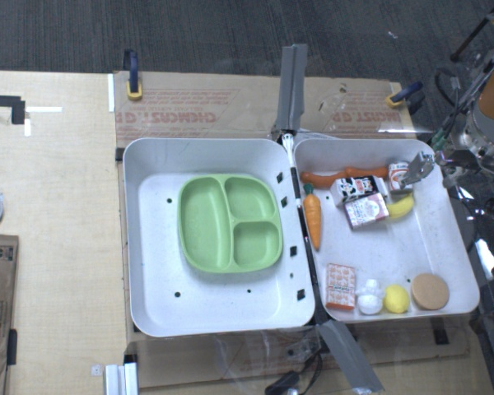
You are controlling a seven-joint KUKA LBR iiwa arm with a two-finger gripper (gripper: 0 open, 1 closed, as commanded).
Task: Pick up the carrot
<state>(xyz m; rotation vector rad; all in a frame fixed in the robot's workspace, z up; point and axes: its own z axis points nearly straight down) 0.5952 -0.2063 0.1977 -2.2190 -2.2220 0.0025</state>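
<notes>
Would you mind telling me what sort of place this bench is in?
Probably a robotics lab: two white bins clamped to a board, toy food such as a carrot and banana, and a green divided plate.

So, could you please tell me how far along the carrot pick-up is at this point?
Nothing looks done yet: the carrot lies in the right bin, against its left wall, with nothing gripping it. In hand: the gripper sits at the bin's far right corner, over the cartons and the banana, well away from the carrot. Left: crossing the bin to the carrot, closing on it and lifting it out.
</notes>
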